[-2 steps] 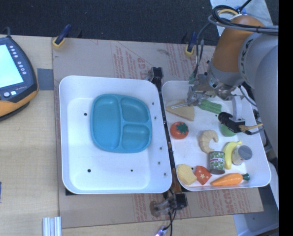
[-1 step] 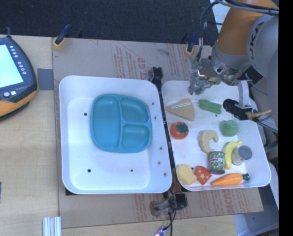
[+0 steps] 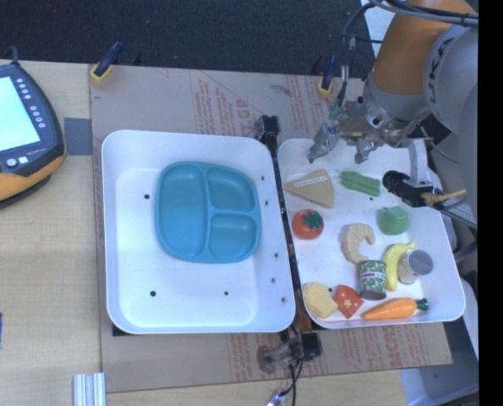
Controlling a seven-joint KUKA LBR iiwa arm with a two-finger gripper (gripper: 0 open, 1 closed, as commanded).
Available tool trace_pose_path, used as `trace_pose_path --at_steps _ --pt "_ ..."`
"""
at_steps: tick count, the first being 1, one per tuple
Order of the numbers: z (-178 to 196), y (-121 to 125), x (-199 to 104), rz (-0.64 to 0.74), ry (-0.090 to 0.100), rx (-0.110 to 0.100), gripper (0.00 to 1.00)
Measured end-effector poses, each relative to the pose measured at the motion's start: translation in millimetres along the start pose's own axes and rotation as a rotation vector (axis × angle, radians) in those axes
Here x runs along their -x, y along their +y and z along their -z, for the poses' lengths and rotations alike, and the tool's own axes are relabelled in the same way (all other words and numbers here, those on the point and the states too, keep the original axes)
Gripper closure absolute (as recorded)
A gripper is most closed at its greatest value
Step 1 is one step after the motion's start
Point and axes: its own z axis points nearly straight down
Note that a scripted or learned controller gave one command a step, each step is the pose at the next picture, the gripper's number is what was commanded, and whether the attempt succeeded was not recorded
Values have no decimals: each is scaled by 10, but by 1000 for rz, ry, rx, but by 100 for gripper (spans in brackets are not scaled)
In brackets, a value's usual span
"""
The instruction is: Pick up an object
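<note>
The arm reached in from the far right, its gripper (image 3: 344, 146) hanging over the far edge of the right bin (image 3: 451, 260) with 2 fingers spread wide, holding nothing. The cheese wedge (image 3: 312, 188) and green block (image 3: 360, 183) lay just nearer. In the left bin (image 3: 124, 227) sat a blue tray (image 3: 207, 211).
</note>
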Motion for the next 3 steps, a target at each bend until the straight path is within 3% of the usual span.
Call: trace_pose_path --at_steps 1,2,3 --pt "-968 -51 385 -1 -1 7 0" --pt "-856 -44 389 1 -1 6 100" --pt "-858 -46 388 1 -1 6 0"
